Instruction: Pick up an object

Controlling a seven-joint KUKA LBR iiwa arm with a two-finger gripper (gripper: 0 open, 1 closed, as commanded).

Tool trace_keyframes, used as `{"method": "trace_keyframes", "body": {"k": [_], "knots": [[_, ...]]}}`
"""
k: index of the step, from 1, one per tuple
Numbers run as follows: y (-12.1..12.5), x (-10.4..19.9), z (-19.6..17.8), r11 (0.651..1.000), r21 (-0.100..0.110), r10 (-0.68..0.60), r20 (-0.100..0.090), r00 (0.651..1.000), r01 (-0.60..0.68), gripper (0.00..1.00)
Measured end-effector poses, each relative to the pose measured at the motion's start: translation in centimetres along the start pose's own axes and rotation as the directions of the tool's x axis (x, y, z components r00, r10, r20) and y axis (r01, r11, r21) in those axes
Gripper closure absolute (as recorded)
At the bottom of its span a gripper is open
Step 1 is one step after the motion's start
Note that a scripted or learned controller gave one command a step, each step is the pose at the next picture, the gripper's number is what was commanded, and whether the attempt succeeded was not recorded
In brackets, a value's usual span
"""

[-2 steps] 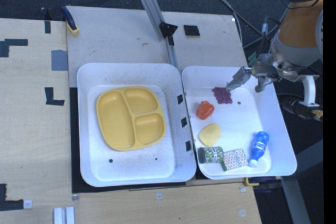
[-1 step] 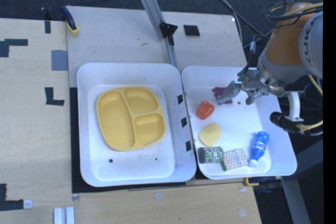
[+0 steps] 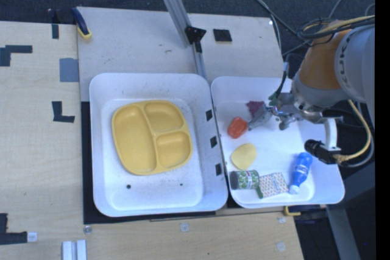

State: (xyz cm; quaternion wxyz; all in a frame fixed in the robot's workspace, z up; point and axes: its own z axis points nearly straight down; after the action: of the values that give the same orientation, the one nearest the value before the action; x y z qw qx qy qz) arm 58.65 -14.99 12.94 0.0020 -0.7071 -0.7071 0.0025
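Observation:
My gripper (image 3: 270,122) hovers over the upper middle of the right bin (image 3: 323,192), fingers spread open with nothing between them. A small purple object (image 3: 255,108) lies just left of the gripper, and an orange-red object (image 3: 237,127) sits a little further left and lower. Below those rests a pale yellow rounded object (image 3: 244,156). Along the bin's front lie a green can (image 3: 245,179), a patterned packet (image 3: 273,184) and a blue bottle (image 3: 300,170).
The left bin (image 3: 103,192) holds a yellow divided plate (image 3: 152,136). A metal pole (image 3: 173,0) slants in from the top toward the gap between the bins. Cables trail around the arm at the right.

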Motion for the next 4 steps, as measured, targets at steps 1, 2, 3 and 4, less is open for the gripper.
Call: {"method": "trace_keyframes", "body": {"k": [1, 2, 3, 4], "knots": [[0.1, 0.0, 4.5, 1.0, -0.008, -0.001, 0.002, 1.0, 0.001, 0.0], [0.3, 0.0, 3.1, 1.0, -0.013, -0.002, 0.003, 1.0, 0.002, 1.0], [0.7, 1.0, -2.3, 1.0, -0.009, -0.002, -0.001, 1.0, 0.002, 1.0], [0.7, 1.2, -8.6, 1.0, -0.011, -0.002, 0.0, 1.0, 0.002, 1.0]]}}
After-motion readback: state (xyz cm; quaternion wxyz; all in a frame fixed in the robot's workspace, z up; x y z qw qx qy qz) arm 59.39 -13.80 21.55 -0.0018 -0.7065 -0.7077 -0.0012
